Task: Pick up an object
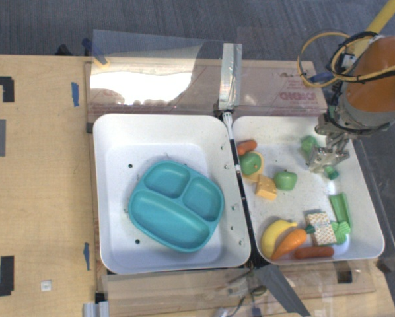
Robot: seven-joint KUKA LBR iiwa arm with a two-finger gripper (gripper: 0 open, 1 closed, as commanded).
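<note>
Teal tray (176, 207), white bins (111, 144), yellow banana (275, 233), orange carrot (290, 241).

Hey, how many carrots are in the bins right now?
2. One carrot lies at the right bin's upper left, by the divider. The other carrot lies near its front edge, against the banana. Others may be hidden under the arm.
</note>
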